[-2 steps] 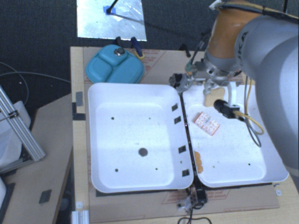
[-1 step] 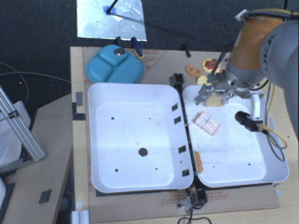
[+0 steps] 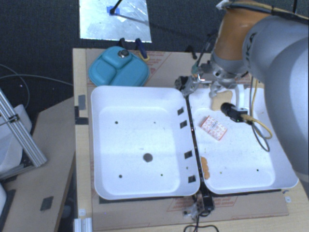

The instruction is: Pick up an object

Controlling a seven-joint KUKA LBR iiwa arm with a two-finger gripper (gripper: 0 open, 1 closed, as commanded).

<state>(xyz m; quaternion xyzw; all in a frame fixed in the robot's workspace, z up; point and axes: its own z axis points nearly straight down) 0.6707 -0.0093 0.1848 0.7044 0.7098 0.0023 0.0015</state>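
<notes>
A small packet with a red and white pattern (image 3: 213, 127) lies flat in the right bin (image 3: 251, 178), near its middle. A pale tan piece (image 3: 220, 101) rests at that bin's far end, partly under the arm. A small orange-brown object (image 3: 204, 167) lies against the bin's left wall. My gripper (image 3: 231, 94) hangs over the far end of the right bin, just above the tan piece and behind the packet. Its tip is hidden among the wrist, a black fitting and a yellow cable. Nothing visibly hangs from it.
The left bin (image 3: 104, 129) holds one small dark round spot (image 3: 147, 157). A teal moulded tray (image 3: 118, 68) sits on the bench behind the left bin. A shiny metal sheet (image 3: 115, 13) lies further back. An aluminium rail (image 3: 19, 134) stands at the left.
</notes>
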